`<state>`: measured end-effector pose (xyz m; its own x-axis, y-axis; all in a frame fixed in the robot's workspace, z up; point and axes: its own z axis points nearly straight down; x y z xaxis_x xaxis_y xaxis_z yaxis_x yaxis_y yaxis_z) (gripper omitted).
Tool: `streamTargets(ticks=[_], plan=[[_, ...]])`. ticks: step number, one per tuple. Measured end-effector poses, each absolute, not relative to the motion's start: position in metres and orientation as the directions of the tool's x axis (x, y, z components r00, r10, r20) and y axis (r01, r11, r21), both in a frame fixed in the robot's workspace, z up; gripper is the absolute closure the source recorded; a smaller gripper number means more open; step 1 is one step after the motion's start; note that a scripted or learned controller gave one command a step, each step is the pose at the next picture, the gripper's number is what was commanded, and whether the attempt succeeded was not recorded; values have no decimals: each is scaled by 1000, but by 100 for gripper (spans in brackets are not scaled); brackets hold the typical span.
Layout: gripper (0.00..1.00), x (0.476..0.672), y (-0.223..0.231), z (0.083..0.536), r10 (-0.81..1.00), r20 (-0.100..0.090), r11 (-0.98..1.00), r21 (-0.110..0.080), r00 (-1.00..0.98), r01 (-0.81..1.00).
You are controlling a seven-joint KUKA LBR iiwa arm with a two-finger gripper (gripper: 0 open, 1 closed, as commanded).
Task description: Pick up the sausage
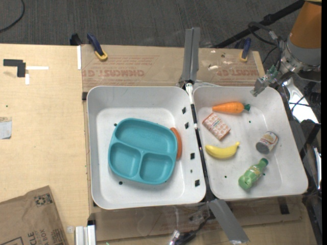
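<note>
A pale wooden table [41, 137] carried two shallow white plastic bins side by side, with one flattened brown cardboard sheet [148, 65] lying under their far edges. Two blue-and-yellow clamps were seen on that sheet, one [97, 47] at its left end and one [246, 50] toward its right.

The left bin [97, 152] held one teal plastic plate with three compartments [142, 151]. One orange-red sausage [177, 142] lay in the same bin, pressed against the plate's right edge and partly hidden by it, near the divider between the bins.

The right bin [286, 152] held five things, all apart from one another: one small pink patterned carton [216, 126] near its left wall, one yellow toy banana [222, 150] just below the carton, one orange toy carrot with a green stalk end [230, 107] toward the far side, one small grey tin can [266, 142] lying on its side, and one green plastic bottle [252, 174] nearest the camera.

The single grey arm with the orange band [306, 19] reached in from the right, its hand [263, 83] above the far right corner of the right bin, well apart from the sausage. Whether the hand was open or closed could not be told.
</note>
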<state>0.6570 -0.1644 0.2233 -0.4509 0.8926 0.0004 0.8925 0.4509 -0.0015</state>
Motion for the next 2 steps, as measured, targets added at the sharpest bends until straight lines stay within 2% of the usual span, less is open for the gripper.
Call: streamTargets(ticks=[1,2], plan=[[100,660,-223,278,860,-5,511,2,-511,860],[100,570,-223,275,821,-2,570,0,-570,821]])
